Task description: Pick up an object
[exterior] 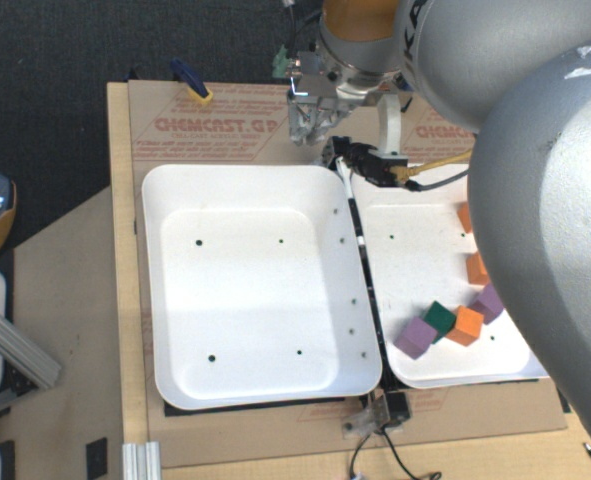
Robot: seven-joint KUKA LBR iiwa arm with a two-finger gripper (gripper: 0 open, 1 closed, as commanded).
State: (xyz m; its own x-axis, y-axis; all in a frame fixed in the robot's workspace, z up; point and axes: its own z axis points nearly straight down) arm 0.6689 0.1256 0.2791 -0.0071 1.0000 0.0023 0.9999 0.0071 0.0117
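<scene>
Gripper [310, 123]: above the left bin's [165, 268] far rim; finger state cannot be told. Right bin [415, 368]: purple [413, 337], green [439, 318], orange [465, 325] blocks.

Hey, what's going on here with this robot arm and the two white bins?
A grey robot arm reaches in from the right, its gripper above the cardboard behind the left bin, with nothing visibly between its fingers. The small blocks, including a purple block, green block and orange block, lie in the right bin.
</scene>
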